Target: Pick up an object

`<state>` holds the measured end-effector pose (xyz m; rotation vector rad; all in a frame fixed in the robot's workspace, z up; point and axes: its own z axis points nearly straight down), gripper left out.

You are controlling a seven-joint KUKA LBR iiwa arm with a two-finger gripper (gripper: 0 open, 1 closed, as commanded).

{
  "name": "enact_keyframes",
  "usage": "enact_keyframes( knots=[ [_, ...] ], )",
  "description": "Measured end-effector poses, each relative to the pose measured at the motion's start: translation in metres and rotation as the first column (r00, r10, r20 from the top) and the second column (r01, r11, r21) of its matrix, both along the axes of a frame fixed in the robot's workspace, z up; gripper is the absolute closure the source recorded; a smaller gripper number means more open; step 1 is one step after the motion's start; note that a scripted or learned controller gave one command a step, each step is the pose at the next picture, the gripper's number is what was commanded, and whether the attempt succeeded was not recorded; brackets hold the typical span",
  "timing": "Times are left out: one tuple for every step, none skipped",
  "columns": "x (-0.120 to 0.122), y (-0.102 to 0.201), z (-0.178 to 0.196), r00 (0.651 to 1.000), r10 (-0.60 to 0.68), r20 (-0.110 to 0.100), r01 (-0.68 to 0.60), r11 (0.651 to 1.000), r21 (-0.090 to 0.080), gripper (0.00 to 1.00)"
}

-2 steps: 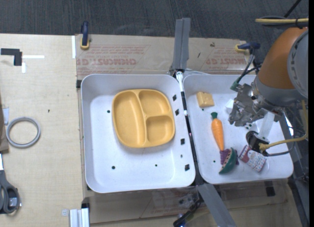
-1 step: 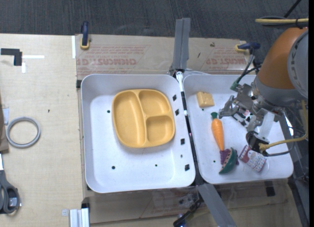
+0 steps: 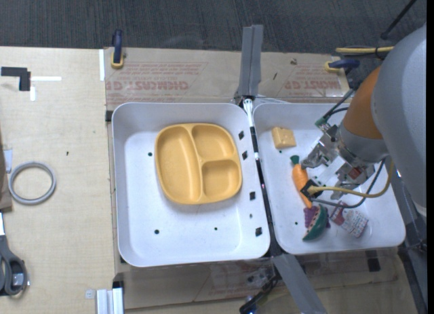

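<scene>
overhead view of the two bins. the gripper (image 3: 324, 161) hangs low over the right bin (image 3: 380, 238), just beside the carrot (image 3: 299, 175). we cannot tell whether its jaws stand apart or together, and we see nothing held. the task names no object; we judge the carrot the likeliest target. it lies near the bin's left wall, with a pale yellow block (image 3: 283, 138) behind it and a purple and green toy (image 3: 315, 221) and a white packet (image 3: 354, 223) toward the front. the left bin (image 3: 135, 238) holds a yellow divided plate (image 3: 198, 163). risks, in our judgement: the slim, rounded carrot may roll or slip from a closing grip, or an off-axis descent may merely push it against the wall.
</scene>
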<state>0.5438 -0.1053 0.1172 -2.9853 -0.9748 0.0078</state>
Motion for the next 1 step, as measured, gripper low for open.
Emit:
enact_keyframes(
  knots=[
    [0.0837, -0.0027, -0.0237, 0.964, -0.265, 0.001, 0.265, 0.964, -0.001, 0.0]
  ],
)
